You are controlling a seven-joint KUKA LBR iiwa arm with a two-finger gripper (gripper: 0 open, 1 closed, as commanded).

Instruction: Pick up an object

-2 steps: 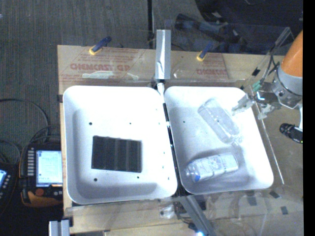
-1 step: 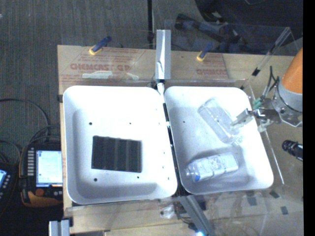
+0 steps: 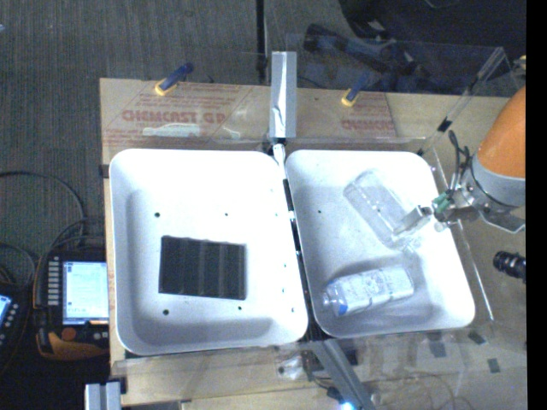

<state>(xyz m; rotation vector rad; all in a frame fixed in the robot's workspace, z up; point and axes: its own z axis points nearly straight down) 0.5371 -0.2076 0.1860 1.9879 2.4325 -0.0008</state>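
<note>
In the right bin a clear plastic cup lies on its side near the back. A clear plastic bottle with a blue cap lies near the front wall. A flat black ridged pad rests in the left bin. My gripper reaches in over the right bin's right rim, its tip right at the lower right end of the clear cup. The see-through plastic blurs the contact there, so a hold on the cup cannot be made out.
The arm's orange band and grey wrist hang over the bench right of the bins. A metal post stands behind the gap between the bins. Clamps hold the back board.
</note>
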